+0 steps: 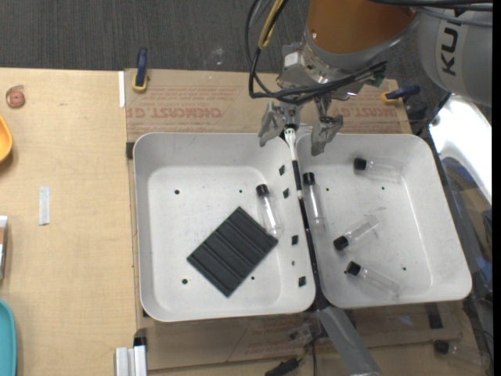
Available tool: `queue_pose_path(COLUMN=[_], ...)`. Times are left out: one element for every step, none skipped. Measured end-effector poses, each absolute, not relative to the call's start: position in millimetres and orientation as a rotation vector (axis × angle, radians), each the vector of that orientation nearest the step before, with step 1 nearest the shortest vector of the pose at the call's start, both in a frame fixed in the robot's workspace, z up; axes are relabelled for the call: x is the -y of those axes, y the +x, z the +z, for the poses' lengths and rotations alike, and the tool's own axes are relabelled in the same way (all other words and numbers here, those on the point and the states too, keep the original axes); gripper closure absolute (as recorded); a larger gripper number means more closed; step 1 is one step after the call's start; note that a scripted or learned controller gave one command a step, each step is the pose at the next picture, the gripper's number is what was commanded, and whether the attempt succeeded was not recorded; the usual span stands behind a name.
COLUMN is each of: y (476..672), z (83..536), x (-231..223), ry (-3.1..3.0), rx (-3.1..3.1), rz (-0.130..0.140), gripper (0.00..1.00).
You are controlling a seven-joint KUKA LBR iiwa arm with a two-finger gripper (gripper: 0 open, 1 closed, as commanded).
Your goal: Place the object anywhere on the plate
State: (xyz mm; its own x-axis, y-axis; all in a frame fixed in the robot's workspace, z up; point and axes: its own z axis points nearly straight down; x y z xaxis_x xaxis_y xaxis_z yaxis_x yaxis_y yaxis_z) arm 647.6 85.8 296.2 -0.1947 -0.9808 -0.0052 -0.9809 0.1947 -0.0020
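Observation:
A black ribbed plate (232,251) lies flat in the left bin (156,210), turned at a slant. A clear vial with a black cap (268,208) lies just beyond the plate's far right corner, close to it. My gripper (300,135) hangs over the back rim where the two bins meet. It is open, its two fingers spread, with nothing between them. It is well behind the plate and the vial.
In the right bin (423,210) lie several more capped vials: one by the divider (311,200), one at the back (366,165), and two near the front (356,233) (372,277). Blue clamps (141,67) hold the cardboard behind the bins.

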Motion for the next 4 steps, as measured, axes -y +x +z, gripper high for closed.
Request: queue_pose_path(y=[648.9,652.4,660.2,660.1], z=[305.3,375.6,441.6,440.6], x=[-84.4,-173.0,-228.1,-200.6], ry=[-1.977,-2.366,-2.543,-2.641], rx=[-2.429,-2.058,-1.835,-1.696], rz=[0.006,0.003,0.003,0.006], gripper=[1.0,1.0,1.0,1.0])
